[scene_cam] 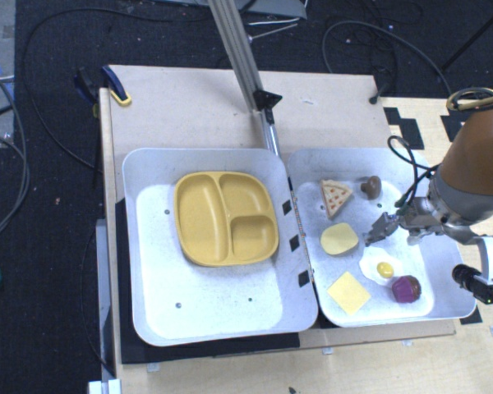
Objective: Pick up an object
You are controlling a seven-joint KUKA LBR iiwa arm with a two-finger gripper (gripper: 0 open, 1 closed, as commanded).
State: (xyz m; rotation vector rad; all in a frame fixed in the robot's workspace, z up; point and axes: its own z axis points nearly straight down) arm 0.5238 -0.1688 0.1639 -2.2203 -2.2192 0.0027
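Observation:
Several toy foods lie in the right bin (449, 304): a pizza slice (335, 197), a small brown piece (370, 187), a pale yellow round piece (339, 239), a fried egg (381, 269), a yellow cheese square (348, 292) and a purple piece (406, 289). My gripper (380, 229) hangs low over the middle of this bin, just right of the pale yellow round piece and above the fried egg. I see nothing held in it. The arm comes in from the right edge.
The left bin (152, 302) holds a yellow divided plate (227, 217). A slanted metal pole (238, 43) rises from between the bins at the back. Black clips mark the seam between the bins. Cables lie on the dark floor around the bench.

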